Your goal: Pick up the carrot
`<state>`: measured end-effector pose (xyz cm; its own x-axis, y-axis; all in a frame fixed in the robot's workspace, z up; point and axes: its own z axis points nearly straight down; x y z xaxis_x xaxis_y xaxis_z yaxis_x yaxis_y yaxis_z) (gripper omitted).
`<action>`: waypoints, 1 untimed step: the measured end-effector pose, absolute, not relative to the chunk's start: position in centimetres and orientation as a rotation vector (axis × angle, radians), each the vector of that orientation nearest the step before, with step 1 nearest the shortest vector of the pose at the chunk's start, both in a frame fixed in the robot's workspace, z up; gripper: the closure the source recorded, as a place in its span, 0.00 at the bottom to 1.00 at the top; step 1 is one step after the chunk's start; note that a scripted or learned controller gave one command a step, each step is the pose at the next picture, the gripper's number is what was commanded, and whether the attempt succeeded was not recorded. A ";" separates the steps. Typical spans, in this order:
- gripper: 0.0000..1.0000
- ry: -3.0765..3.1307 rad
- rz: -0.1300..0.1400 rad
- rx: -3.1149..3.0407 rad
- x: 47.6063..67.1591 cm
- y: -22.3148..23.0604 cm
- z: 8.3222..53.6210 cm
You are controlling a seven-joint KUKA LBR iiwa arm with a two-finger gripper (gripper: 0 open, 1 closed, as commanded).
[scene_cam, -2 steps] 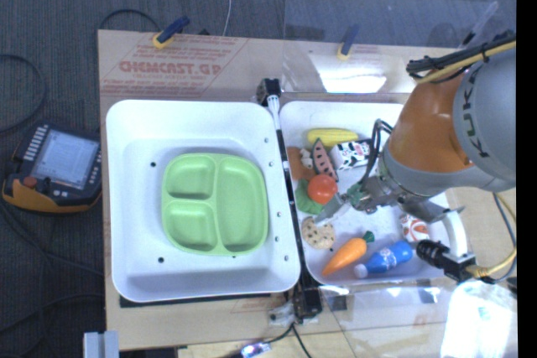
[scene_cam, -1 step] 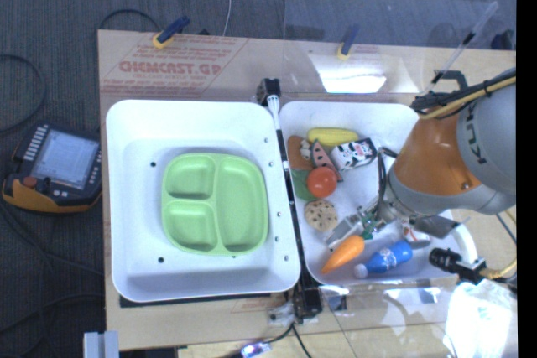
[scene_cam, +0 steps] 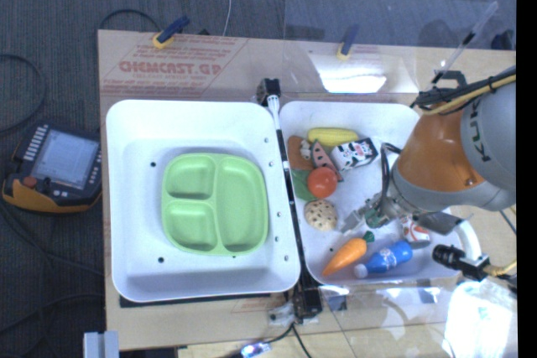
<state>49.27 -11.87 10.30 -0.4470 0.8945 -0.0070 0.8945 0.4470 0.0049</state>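
The claw (scene_cam: 367, 215) hung low inside the right bin (scene_cam: 394, 111), reaching in from the arm's orange band (scene_cam: 432, 159) and grey body on the right. Its metal tip was small and blurred against the white floor, so whether it was released or clenched could not be told; nothing showed between its parts. Just below and to the left of it lay the carrot (scene_cam: 346, 256), orange, slanted, with its thick end up toward the claw and its point down toward the bin's front wall (the two looked close, though contact could not be made out). Right beside the carrot, on its right, a blue bottle (scene_cam: 388, 258) lay on its side. To the claw's left sat a speckled cookie (scene_cam: 320, 215), and above that a red tomato (scene_cam: 322, 181). Further up the bin were a watermelon slice (scene_cam: 321, 153), a black-and-white milk carton (scene_cam: 355, 153) and a yellow banana (scene_cam: 332, 135) near the back wall. The left bin (scene_cam: 134, 117) touched the right one along a shared edge and held a green divided plate (scene_cam: 216, 203) in its middle. Both bins rested on the brown bench (scene_cam: 180, 67).
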 end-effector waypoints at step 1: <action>0.00 2.666 0.000 1.648 49.2 -11.9 10.2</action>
<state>49.23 -11.85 10.24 -0.4472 0.8944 -0.0062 0.8944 0.4473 0.0036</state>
